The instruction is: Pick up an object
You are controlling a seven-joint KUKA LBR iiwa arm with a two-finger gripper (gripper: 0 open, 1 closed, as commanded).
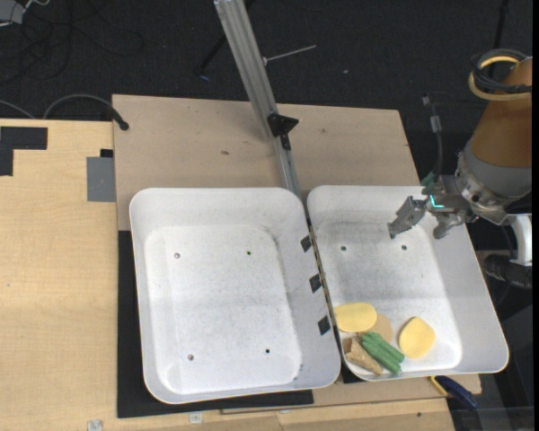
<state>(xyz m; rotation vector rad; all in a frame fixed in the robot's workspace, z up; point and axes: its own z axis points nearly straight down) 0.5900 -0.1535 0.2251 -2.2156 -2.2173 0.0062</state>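
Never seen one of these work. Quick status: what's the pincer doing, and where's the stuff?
Pincer open, holding nothing, over right bin's far end. Yellow pieces, green piece clustered at near edge. Nothing blocking between.

Both bins are plain white, the left bin (pixel 220 294) and the right bin (pixel 413 268) alike, each dotted with a few tiny dark specks and shaded a soft grey across the floor. Two yellow pieces are seen in the right one, a rounded yellow piece (pixel 355 317) and a paler yellow disc (pixel 417 338), with a bright green stick (pixel 382 352) and a tan, brownish lump (pixel 365 358) beside them. The desk (pixel 45 268) is done in light wood tones, patched with black and grey squares. The claw (pixel 424 220) is grey metal with a small teal glint, and the arm (pixel 503 124) above it is coloured orange-brown.
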